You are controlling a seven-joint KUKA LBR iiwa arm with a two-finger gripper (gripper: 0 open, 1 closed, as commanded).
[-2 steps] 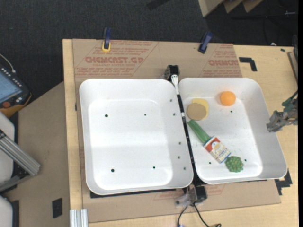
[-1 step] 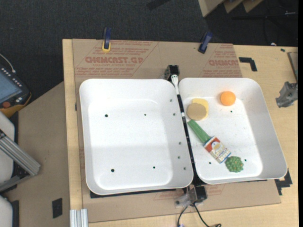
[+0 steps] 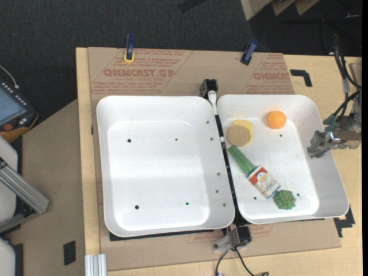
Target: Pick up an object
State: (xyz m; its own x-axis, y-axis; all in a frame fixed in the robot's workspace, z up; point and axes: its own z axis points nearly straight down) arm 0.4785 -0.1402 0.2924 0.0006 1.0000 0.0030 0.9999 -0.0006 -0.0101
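Worktop (image 3: 63,154) with two shallow white bins side by side on a brown cardboard sheet (image 3: 190,68). The left bin (image 3: 109,171) carries nothing to pick; the right bin (image 3: 322,177) carries four candidate things. An orange ball (image 3: 276,119) lies near the far right corner of the right bin. A round tan disc (image 3: 240,133) lies near the far left edge, just beside the wall shared with the left bin. A green stick with a red and white label (image 3: 256,171) runs at a slant from the disc toward the near edge, and a small green broccoli-like piece (image 3: 284,199) sits at its near end, close to the near right corner.

The gripper (image 3: 319,144) hangs at the right edge of the right bin, well apart from all four things; whether it is apart or together cannot be told from this view.

Handling, by judgement: all four look light, like toy food. The ball is smooth and likely to roll, so a grasp across its middle suits it. The disc offers flat sides. The stick is best taken across its narrow width.

Printing on the cardboard reads roughly "CHEMCAST GP"; the label's writing is too small to read.
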